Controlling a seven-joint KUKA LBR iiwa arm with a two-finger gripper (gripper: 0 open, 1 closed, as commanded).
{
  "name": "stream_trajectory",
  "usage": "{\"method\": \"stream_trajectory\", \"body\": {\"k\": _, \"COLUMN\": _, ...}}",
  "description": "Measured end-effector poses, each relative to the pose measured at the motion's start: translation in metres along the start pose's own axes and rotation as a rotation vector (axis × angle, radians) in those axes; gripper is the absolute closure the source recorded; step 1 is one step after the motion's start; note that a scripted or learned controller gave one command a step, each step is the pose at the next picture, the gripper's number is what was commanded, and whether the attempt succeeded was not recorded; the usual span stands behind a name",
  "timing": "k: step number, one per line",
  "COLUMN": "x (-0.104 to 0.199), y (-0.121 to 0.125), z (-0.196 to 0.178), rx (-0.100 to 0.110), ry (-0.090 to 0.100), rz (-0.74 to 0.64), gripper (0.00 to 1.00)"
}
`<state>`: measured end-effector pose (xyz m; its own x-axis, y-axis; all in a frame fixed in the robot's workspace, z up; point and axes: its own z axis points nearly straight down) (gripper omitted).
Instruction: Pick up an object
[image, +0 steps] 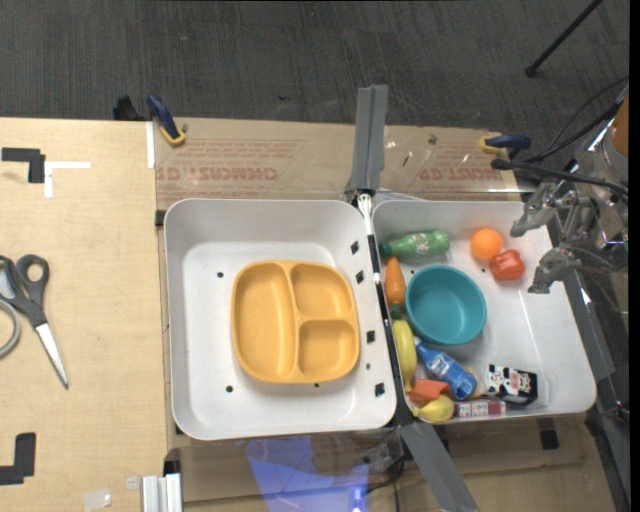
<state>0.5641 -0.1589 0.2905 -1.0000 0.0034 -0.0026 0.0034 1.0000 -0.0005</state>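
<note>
The right bin (560, 330) holds several toys. A teal bowl (446, 305) sits in its middle, with a green bottle (418, 243) behind it. An orange ball (486, 243) and a red pepper (507, 264) lie near the far right. Along the left wall are a carrot (395, 281) and a banana (404, 350). At the front lie a blue bottle (446, 370), a black-and-white carton (512, 382) and a lemon (436, 408). My gripper (534, 250) hovers over the bin's right edge, just right of the pepper. It is open, and nothing is between its fingers.
A yellow divided plate (296, 321) lies in the left bin (190, 330). Scissors (38, 310) rest on the bench at far left. Two clamps (166, 120) hold the cardboard behind the bins. Cables hang at the right by the arm.
</note>
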Motion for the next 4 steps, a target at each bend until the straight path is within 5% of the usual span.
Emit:
{"method": "stream_trajectory", "body": {"k": 1, "x": -0.059, "y": -0.04, "z": 0.12, "rx": 0.001, "ry": -0.001, "rz": 0.193, "gripper": 0.0}}
{"method": "stream_trajectory", "body": {"k": 3, "x": -0.087, "y": -0.05, "z": 0.196, "rx": 0.001, "ry": -0.006, "rz": 0.277, "gripper": 0.0}}
{"method": "stream_trajectory", "body": {"k": 4, "x": -0.09, "y": -0.049, "z": 0.185, "rx": 0.003, "ry": -0.013, "rz": 0.274, "gripper": 1.0}}
